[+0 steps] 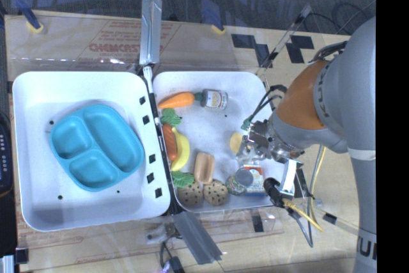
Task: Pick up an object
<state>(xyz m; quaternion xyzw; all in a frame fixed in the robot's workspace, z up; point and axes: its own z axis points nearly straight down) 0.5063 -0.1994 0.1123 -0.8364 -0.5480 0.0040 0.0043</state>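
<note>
The right bin (pixel 211 83) holds several toy foods. An orange carrot (pixel 177 100) and a small jar (pixel 215 99) lie at its far side. A banana (pixel 183 150), a red sausage (pixel 169 140) and a bread roll (pixel 204 167) lie along its left half, with two cookies (pixel 216 192) at the near edge. My gripper (pixel 254 144) hangs low over the bin's right side, right beside a small yellow object (pixel 236 142). A tin can (pixel 241 180) stands just in front of it.
The left bin (pixel 38 201) holds a blue divided plate (pixel 96 145). A metal divider bar (pixel 151 29) rises between the bins. Green leafy pieces (pixel 170 116) lie near the carrot. The arm's wrist and its cables (pixel 300 201) overhang the right bin's near right corner.
</note>
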